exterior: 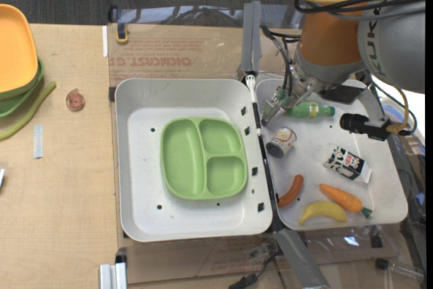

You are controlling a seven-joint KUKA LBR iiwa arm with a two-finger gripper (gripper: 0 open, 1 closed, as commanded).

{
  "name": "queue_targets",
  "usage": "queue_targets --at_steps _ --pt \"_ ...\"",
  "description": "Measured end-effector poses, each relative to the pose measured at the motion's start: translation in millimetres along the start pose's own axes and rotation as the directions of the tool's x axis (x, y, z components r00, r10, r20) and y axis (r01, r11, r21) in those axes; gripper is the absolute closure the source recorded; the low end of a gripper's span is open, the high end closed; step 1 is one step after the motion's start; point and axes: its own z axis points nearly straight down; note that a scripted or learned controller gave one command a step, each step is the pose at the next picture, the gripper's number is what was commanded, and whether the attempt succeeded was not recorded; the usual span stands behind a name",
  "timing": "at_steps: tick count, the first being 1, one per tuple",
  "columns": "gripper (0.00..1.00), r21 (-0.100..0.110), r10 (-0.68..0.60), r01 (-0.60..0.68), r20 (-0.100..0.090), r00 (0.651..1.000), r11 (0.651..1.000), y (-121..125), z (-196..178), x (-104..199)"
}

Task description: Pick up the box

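The box (346,163) is small, black and white with a cow-like pattern, and lies flat in the right bin (314,166) towards its right side. My gripper (276,105) hangs at the bin's far left corner, beside the neck end of a green bottle (310,109). It is well to the upper left of the box and apart from it. The orange wrist band and grey arm rise above the gripper and hide the bin's back edge.
Also in the right bin are a tipped can (281,141), a red sausage (291,190), a carrot (342,198) and a banana (323,212). The left bin (125,152) holds a green divided plate (203,158). Yellow and green dishes (15,61) sit far left.
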Motion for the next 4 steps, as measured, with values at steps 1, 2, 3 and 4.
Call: queue_targets --at_steps 1,2,3,4 --pt "1.00 0.000 0.004 -0.004 0.001 1.000 1.000 -0.6 -8.7 -1.8" --pt "1.00 0.000 0.009 -0.009 0.002 1.000 1.000 -1.3 -17.1 -3.8" --pt "1.00 -0.002 0.135 -0.135 0.002 0.991 0.991 68.7 -51.7 -11.1" --pt "1.00 0.000 0.028 -0.028 0.000 1.000 1.000 27.9 3.6 30.6"
